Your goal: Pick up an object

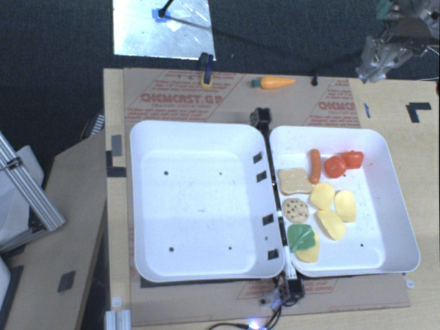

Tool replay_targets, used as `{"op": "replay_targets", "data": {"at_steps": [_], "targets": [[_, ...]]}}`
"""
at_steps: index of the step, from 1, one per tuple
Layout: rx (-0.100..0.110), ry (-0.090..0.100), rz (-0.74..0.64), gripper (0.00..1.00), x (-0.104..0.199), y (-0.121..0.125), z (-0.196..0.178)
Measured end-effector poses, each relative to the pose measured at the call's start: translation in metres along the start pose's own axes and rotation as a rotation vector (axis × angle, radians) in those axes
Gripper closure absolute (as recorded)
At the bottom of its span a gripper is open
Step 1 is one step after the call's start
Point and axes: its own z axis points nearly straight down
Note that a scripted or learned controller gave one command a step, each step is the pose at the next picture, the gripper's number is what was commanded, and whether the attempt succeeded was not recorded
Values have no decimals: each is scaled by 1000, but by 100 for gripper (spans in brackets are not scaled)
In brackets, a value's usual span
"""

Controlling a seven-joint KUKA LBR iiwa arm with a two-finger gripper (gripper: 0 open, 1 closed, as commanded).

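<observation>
Tan bench on dark floor, gripper above its far right corner, jaw state unclear, carrot at far edge, food in right bin.

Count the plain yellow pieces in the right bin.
4, all in the right bin: one beside the cookie, one to its right, one below them, and one partly under the green piece. More may be hidden there.
</observation>
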Motion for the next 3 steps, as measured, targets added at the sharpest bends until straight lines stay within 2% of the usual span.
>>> {"op": "replay_targets", "data": {"at_steps": [1, 2, 3], "targets": [[12, 3, -7, 100, 70, 10, 101], [0, 1, 3, 100, 58, -9, 68], [0, 1, 4, 100, 33, -28, 50]]}}
